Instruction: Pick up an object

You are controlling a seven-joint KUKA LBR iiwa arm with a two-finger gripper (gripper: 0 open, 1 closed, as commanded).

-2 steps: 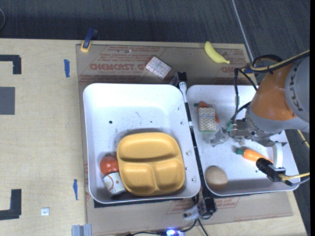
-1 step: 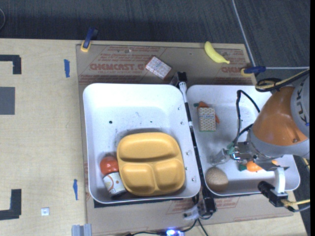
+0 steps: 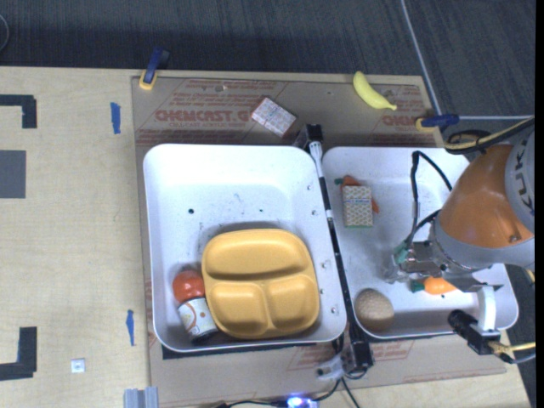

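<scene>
**Arm parked low in the right bin, orange thing right at its wrist**

Biggest stuff first: two white bins side by side on a cardboard sheet. The left bin [image 3: 170, 177] has a big yellow divided tray [image 3: 259, 280] sitting toward its near side, and a small can with an orange top [image 3: 193, 303] is tucked against the tray's left near corner.

The arm [image 3: 484, 211] comes in from the right and hangs over the right bin [image 3: 382, 164]. The gripper [image 3: 414, 262] is down low in the middle of that bin, but honestly I can't tell how its tips stand or whether anything is in them.

Smaller bits in the right bin: a tan egg-shaped lump [image 3: 373, 306] at the near left corner, a small boxy packet [image 3: 358, 205] toward the far left, and a little orange object [image 3: 439, 286] just beside the gripper on its near right side.

Outside the bins, a banana [image 3: 372, 92] lies on the cardboard's far edge.
</scene>
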